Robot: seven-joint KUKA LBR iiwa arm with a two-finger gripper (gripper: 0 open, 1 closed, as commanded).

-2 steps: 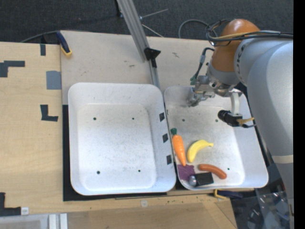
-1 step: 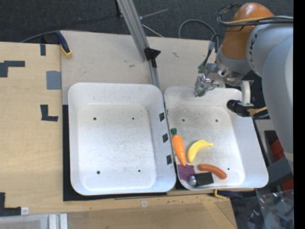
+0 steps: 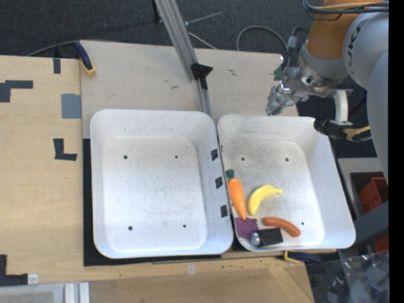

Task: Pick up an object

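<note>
Black block (image 3: 270, 237) nearest, in right bin (image 3: 328, 169) by sausage (image 3: 281, 225), banana (image 3: 262, 197), carrot (image 3: 237, 197). No legible labels. Gripper (image 3: 276, 105) above far rim; whether it is open or closed is unclear.

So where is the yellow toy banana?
The curved yellow toy banana lies in the right-hand white bin, near its front, just right of the orange toy carrot and above the reddish-brown toy sausage.

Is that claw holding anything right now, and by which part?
Nothing is held; the claw hangs above the right bin's far rim, away from the toys.
</note>
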